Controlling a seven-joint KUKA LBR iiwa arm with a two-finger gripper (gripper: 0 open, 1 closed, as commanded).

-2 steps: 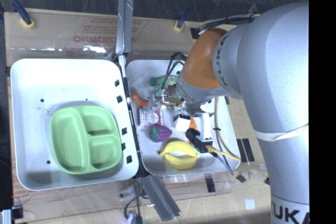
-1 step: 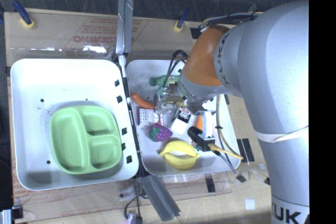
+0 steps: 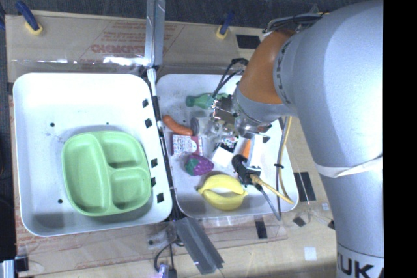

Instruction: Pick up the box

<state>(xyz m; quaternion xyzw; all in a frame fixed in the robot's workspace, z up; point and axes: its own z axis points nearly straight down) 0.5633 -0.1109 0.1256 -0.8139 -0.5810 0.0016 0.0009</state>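
Gripper (image 3: 220, 125) low in the right bin (image 3: 168, 86), over the middle of the clutter. Whether my jaws are spread or pressed together I cannot tell; wrist and cables cover them from above. Nothing visibly caught between them, so I count nothing as held.

Box (image 3: 182, 144): small, pink-and-white label, lying flat just left of me near the bin's left wall. Close by but apart from me, as far as I can judge. Not lifted.

Around it, tight quarters:
- orange sausage (image 3: 177, 125) just above the box, angled, nearly touching it.
- purple grapes (image 3: 197, 165) just below and right of it.
- green toy (image 3: 199, 101) up by the far wall, beside my wrist.
- yellow fruit (image 3: 223, 192) near the front wall.
- white card (image 3: 223, 154) and a small orange piece (image 3: 245, 148) under my wrist; hard to make out.

Reading of it: the box is hemmed between sausage and grapes with the wall on its left, so the freer way in looks to be across its shorter faces, from above. Risk is nudging the neighbours or pinching one of them with it.

Left bin (image 3: 26, 140): green tray (image 3: 107, 172) only thing of note, well apart, no bearing on the pick.

Arm (image 3: 339, 107) comes in from the right, orange band (image 3: 260, 68) over the bin's far right corner.
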